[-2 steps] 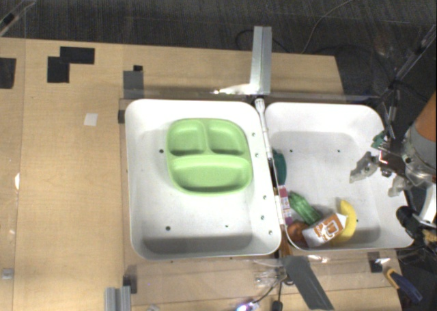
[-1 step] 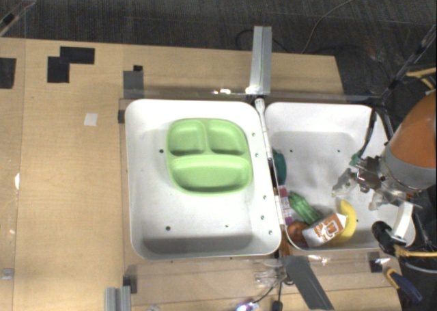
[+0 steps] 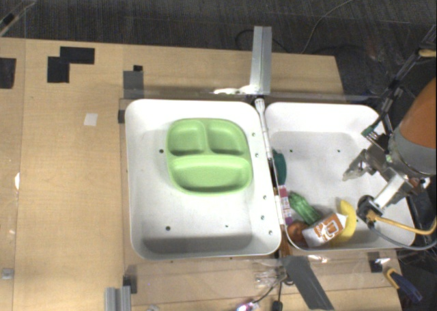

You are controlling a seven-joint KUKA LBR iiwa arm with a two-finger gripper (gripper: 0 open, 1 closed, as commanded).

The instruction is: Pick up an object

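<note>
In the right bin (image 3: 321,132), a cluster of small objects lies along the front-left corner. It holds a yellow banana (image 3: 349,217), a white and orange packet (image 3: 325,230), a green item (image 3: 303,206), a teal piece (image 3: 278,165) against the divider and a reddish-brown item (image 3: 294,231). My gripper (image 3: 360,165) hangs over the right part of this bin, above and to the right of the banana, with nothing seen in it.
The left bin (image 3: 147,166) holds a green divided plate (image 3: 208,154). A metal post (image 3: 261,57) stands behind the divider between the bins. Cables and a yellow hose (image 3: 399,224) trail near the right bin's front-right corner.
</note>
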